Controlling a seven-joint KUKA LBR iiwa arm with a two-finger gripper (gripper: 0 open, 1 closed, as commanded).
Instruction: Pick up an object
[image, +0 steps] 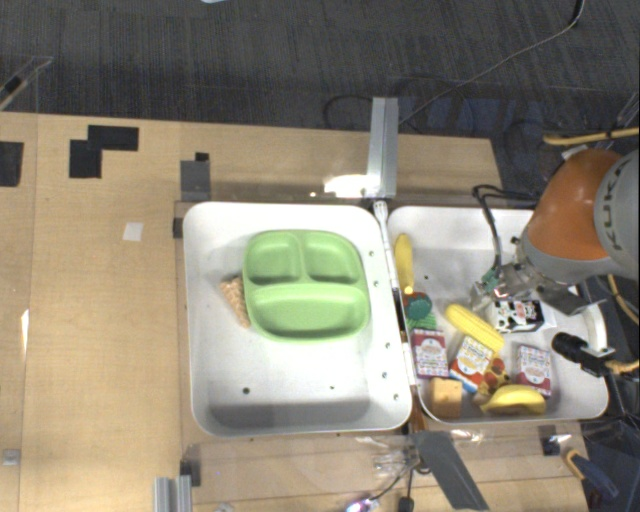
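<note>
The arm (572, 222) is reaching in from the right over the right bin (450, 235). Its end effector (505, 288) is hanging above the far right part of that bin. From this slanted view I cannot tell whether the end effector is spread or pressed together, and nothing can be seen pinched in it.

The things to pick from are lying in the right bin. A long yellow piece (403, 262) is lying along the bin's left wall, and a small green toy (417, 308) is sitting just below it. A yellow cob (473, 325) is lying tilted near the middle, just beside the end effector and to its lower left. A red and white carton (429, 353) is sitting below the green toy, and a second carton (470, 357) is leaning next to it under the cob. A tan block (447, 397) and a banana (515, 400) are lying along the near wall, and a third carton (534, 367) is sitting just above the banana's right end.

The left bin (215, 400) is holding a green plate (305, 283) with three compartments, lying flat. A tan piece (234, 297) is sticking out from under the plate's left edge. Both bins are sitting side by side on the wooden desk (100, 330).
</note>
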